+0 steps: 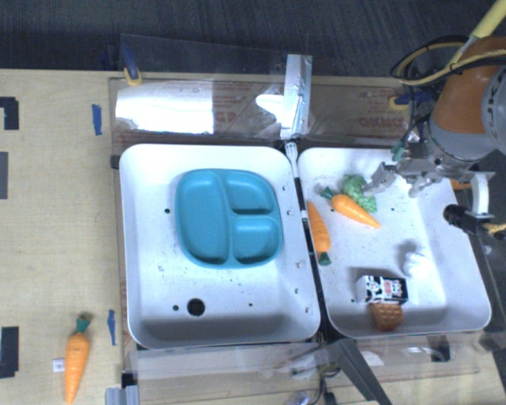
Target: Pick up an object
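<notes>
While the tool [396, 176] hangs spread, a carrot [354, 208] lies beside it — touching nothing.

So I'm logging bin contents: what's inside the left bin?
The left bin holds a blue divided tray lying flat, plus a small dark round spot near its front. Whatever sits beneath the tray is covered.

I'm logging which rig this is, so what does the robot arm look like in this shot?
A grey arm with an orange band above the wrist. Black and yellow cables loop beside it, and a pale yellow tube runs off the top edge. The gripper is grey metal.
</notes>
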{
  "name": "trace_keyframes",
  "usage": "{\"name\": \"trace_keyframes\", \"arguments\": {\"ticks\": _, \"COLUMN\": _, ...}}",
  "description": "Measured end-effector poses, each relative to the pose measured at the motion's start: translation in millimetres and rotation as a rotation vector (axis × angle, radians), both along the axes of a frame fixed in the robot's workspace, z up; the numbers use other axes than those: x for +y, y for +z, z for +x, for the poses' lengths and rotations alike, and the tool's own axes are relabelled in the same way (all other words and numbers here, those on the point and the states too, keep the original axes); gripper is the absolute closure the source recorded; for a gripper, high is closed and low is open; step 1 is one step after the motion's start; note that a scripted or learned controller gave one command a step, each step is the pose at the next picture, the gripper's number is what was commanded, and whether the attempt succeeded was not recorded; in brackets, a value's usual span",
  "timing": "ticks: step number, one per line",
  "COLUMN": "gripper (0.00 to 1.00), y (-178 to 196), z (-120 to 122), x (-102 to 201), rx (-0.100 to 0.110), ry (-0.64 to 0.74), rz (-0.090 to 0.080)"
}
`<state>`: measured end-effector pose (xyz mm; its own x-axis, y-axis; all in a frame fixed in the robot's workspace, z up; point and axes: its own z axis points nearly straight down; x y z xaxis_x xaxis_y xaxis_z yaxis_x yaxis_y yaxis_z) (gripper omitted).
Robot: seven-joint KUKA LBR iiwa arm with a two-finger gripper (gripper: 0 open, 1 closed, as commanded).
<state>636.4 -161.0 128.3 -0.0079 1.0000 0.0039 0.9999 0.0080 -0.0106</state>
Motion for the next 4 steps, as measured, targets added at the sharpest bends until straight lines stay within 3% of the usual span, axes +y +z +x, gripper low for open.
{"name": "trace_keyframes", "arguments": {"ticks": 1, "gripper": 0.0, "y": -43, "z": -7, "x": 51, "rx": -0.012, "ry": 0.014, "rz": -0.005}}
{"name": "trace_keyframes", "arguments": {"ticks": 2, "gripper": 0.0, "y": 56, "z": 4, "x": 121, "rx": -0.013, "ry": 0.267, "rz": -0.003}}
{"name": "trace_keyframes", "arguments": {"ticks": 3, "gripper": 0.0, "y": 53, "z": -43, "x": 114, "rx": -0.002, "ry": 0.079, "rz": -0.002}}
{"name": "trace_keyframes", "arguments": {"ticks": 4, "gripper": 0.0, "y": 53, "z": -87, "x": 121, "rx": -0.002, "ry": 0.193, "rz": -0.001}}
